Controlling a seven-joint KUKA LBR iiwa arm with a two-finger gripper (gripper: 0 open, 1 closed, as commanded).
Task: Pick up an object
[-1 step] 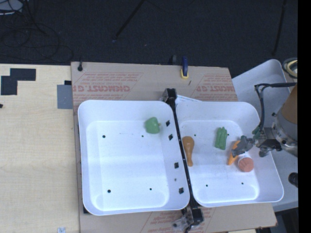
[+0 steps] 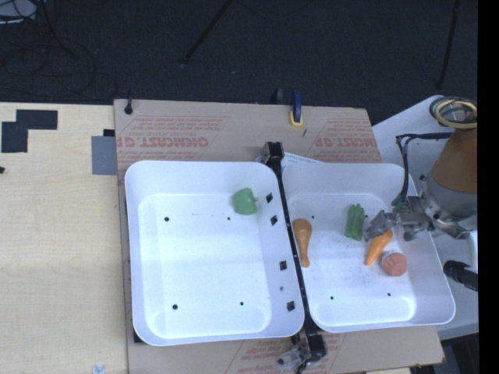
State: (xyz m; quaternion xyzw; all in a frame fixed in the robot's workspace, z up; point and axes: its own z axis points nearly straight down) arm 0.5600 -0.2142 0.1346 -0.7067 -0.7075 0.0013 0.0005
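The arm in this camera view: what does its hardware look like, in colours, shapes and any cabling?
The arm enters from the right as a rounded grey body with a broad orange band above the wrist. A thin black cable loops beside it. The gripper is a small cluster of grey metal parts with a touch of green; too small to make out more.

A cardboard-topped bench (image 2: 234, 131) bears two white bins (image 2: 148, 209) side by side.

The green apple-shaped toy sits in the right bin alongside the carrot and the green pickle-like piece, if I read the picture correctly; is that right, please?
Not quite. The green apple-shaped toy lies in the left bin, alone near its far right corner. The carrot and the green pickle-like piece are in the right bin, as the camera view shows.
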